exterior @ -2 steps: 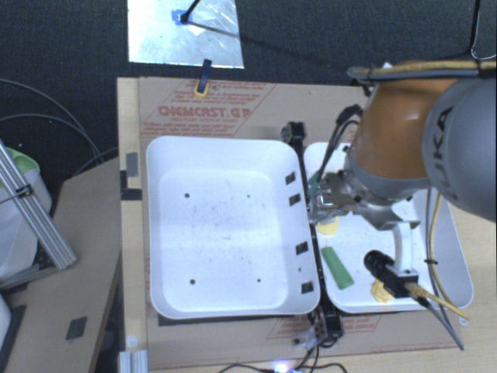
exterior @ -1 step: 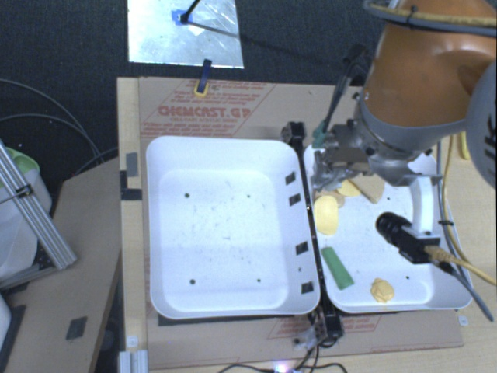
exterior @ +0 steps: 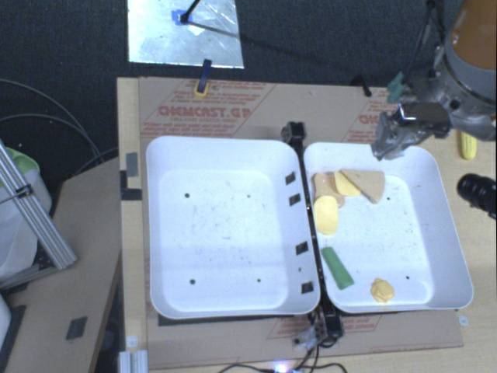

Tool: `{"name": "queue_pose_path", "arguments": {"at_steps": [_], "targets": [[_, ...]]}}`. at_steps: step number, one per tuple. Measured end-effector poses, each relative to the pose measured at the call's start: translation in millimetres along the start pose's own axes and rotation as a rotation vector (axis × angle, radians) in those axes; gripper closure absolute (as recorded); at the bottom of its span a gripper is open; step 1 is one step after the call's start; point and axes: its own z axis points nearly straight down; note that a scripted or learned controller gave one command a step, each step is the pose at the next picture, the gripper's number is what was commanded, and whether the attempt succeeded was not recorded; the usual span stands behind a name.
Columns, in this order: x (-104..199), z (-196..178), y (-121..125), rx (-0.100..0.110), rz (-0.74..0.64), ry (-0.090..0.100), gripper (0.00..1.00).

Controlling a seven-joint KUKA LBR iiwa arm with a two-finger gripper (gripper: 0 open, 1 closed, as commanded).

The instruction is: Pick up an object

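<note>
Though I cannot tell the gripper's [exterior: 386,151] state, that tan wedge-shaped foam block [exterior: 365,183] looks light and squashy; pinch its flat sides.

Two shallow white bins sat side by side on a brown cardboard sheet [exterior: 233,107] printed with red lettering. The left bin [exterior: 167,162] showed a bare floor with small dark dots; the right bin [exterior: 454,231] adjoined it along a seam set with black clips [exterior: 295,200]. Beyond the cardboard, a shiny silver sheet [exterior: 185,22] lay on the dark carpet, a thin black rod slanting across it to a blue tip. A small yellow and dark clamp [exterior: 203,80] stood at the cardboard's far edge. At the left, aluminium bars [exterior: 35,216] leaned beside what may have been a pale bag. Dark cables [exterior: 70,130] curved over the carpet.
</note>
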Motion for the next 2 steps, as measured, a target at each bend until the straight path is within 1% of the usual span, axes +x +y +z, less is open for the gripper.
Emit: {"name": "queue_pose_path", "arguments": {"at_steps": [1,2], "targets": [[68.7,-20.5,6.0,0.010,-0.014,0.002,1.00],[91.9,-39.2,-0.7,0.012,-0.010,0.001,1.00]]}}
